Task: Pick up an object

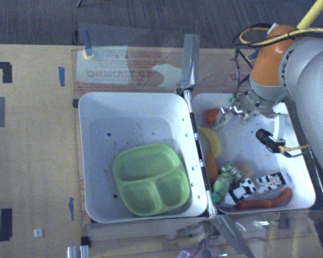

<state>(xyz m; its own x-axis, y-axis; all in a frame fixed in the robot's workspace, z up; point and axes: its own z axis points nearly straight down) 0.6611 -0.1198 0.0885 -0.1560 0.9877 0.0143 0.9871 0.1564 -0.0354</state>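
1. Brown bench board (32, 144) is seen under two white bins set side by side, with dark carpet behind at the top.
2. One green divided plate (151, 179) with three compartments lies in the left bin (97, 112), toward its near right corner.
3. Several small objects are counted in the right bin (304, 192): one red tomato-like piece (212, 115), one yellow banana (211, 140), one orange carrot (211, 167), one green bottle (222, 183), one black-and-white cow-patterned box (258, 186) and one reddish sausage (264, 199).
4. One grey arm with an orange band (269, 58) is seen reaching in over the far part of the right bin.
5. The gripper (226, 114) is placed just beside the tomato-like piece; whether it is released or clenched cannot be told, since the view is too blurred.
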